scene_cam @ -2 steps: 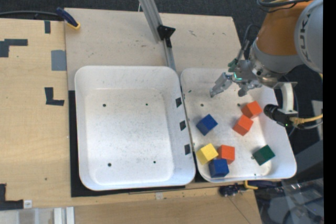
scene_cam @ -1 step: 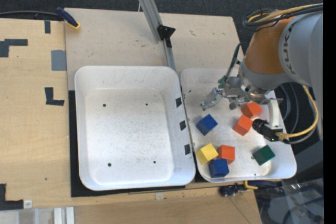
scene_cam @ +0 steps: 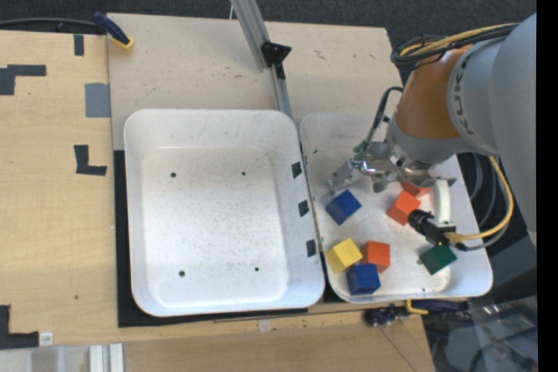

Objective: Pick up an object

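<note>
My gripper (scene_cam: 357, 180) hangs over the right bin (scene_cam: 471, 274), near its upper middle. It looks open, and nothing shows between its fingers. Just below it lies a blue cube (scene_cam: 343, 206), apart from the fingertips. An orange block (scene_cam: 404, 206) sits to the right, partly under the wrist. Toward the front of the bin are a yellow cube (scene_cam: 344, 253), an orange cube (scene_cam: 377, 253) and a second blue cube (scene_cam: 364, 278), close together. A green block (scene_cam: 437, 258) lies at the right front.
The left bin (scene_cam: 209, 213) adjoins the right one along a shared rim. A slanted metal pole (scene_cam: 248, 0) stands behind the bins. The arm's cables (scene_cam: 462, 231) trail over the right bin's right side.
</note>
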`<action>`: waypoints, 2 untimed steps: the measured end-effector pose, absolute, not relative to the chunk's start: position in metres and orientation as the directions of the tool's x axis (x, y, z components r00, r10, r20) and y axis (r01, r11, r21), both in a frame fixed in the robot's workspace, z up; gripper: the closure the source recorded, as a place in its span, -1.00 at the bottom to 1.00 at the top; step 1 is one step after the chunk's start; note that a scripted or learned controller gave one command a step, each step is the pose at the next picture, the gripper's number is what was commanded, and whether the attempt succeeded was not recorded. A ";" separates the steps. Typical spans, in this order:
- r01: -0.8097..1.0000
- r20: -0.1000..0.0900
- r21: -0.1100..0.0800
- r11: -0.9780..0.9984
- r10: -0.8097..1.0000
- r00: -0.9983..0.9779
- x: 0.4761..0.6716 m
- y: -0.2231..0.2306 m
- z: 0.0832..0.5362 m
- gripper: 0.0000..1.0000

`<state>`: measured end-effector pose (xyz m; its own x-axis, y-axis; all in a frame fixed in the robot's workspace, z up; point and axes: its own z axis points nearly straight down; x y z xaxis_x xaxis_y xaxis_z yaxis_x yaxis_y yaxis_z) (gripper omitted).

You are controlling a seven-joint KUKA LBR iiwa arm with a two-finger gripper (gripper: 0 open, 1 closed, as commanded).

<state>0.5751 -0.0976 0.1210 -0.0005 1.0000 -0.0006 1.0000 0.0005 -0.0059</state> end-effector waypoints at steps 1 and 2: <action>1.000 0.000 -0.004 0.001 1.000 -0.001 0.574 -0.097 0.090 -1.00; 1.000 0.001 -0.004 0.003 1.000 -0.003 0.575 -0.096 0.101 1.00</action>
<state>0.5745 -0.0957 0.1010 -0.0026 1.0000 0.0014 1.0000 0.0026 -0.0037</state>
